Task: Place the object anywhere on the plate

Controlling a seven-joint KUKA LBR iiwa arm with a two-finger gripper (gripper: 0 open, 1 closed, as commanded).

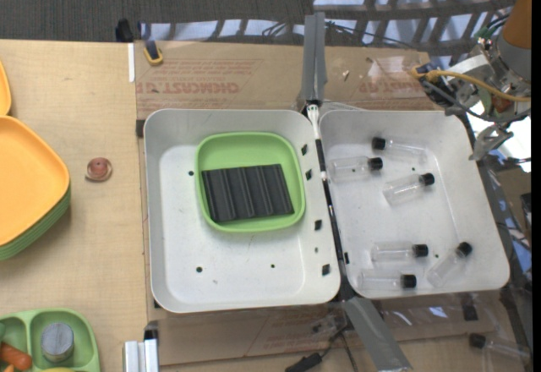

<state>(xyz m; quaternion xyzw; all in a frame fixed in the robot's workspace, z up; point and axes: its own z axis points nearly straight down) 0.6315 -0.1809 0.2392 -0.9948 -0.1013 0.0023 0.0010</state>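
I see two white bins side by side on the tabletop (84, 91). In the left bin (169, 277) sits a green plate (249, 146), square with rounded corners, and a dark ribbed black mat (248, 193) lies on it, covering most of its middle.

The right bin (456, 277) holds the task's things: six clear vials with black caps, all lying on their sides. One vial (390, 144) lies toward twelve o'clock of that bin, and a second vial (355, 165) is just below it, toward eleven. A third vial (406, 186) lies near the bin's centre, tilted. A fourth vial (397, 253) lies toward six o'clock, a fifth vial (385, 281) is right at the bin's lower rim, and a sixth vial (448, 265) sits toward five o'clock. None touches the plate.

The arm (516, 32) hangs at two o'clock of the right bin, past its rim, amid cables. I cannot tell from here how the claw stands.

At nine o'clock of the view lie stacked orange plates (30, 184), with a small red knob (99, 168) beside them.
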